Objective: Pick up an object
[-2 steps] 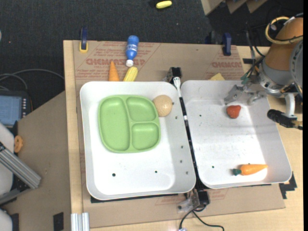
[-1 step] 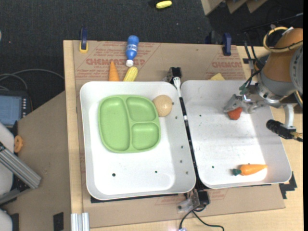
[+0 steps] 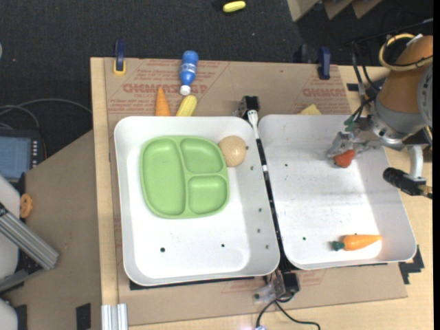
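My gripper (image 3: pixel 346 147) reaches down into the upper right part of the right bin (image 3: pixel 316 205). A small red object (image 3: pixel 344 159) lies right at its tip, partly covered by it. Whether the red object is held is not clear from this angle. An orange toy carrot with a green top (image 3: pixel 355 242) lies near the right bin's front edge, well apart from the gripper. In the left bin (image 3: pixel 185 246) sits a green divided plate (image 3: pixel 184 176), and a tan ball (image 3: pixel 233 150) rests against the plate's upper right corner.
Behind the left bin, on the cardboard, lie a blue and white bottle (image 3: pixel 188 71), an orange cone-shaped piece (image 3: pixel 161 103) and a yellow corn piece (image 3: pixel 186 105). A black clip (image 3: pixel 249 106) sits at the top of the seam between the bins.
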`<act>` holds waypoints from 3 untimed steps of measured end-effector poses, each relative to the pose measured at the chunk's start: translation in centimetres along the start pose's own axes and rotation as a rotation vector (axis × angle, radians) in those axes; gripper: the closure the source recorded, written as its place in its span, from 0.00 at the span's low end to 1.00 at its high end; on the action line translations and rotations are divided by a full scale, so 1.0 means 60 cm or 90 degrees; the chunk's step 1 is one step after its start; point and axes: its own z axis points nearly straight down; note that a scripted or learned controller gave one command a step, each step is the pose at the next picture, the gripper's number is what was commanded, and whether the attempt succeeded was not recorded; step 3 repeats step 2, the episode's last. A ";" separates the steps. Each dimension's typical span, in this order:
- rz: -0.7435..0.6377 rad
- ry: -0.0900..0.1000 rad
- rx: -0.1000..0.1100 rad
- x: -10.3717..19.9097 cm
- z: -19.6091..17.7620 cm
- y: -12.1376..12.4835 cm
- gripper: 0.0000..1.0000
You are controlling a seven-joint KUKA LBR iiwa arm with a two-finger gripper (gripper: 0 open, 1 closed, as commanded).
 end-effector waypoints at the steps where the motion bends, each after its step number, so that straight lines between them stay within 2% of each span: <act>1: -0.003 0.000 -0.002 0.060 0.019 0.048 1.00; 2: -0.007 0.002 -0.007 0.229 -0.161 0.034 1.00; 3: -0.007 0.002 -0.007 0.229 -0.161 0.034 1.00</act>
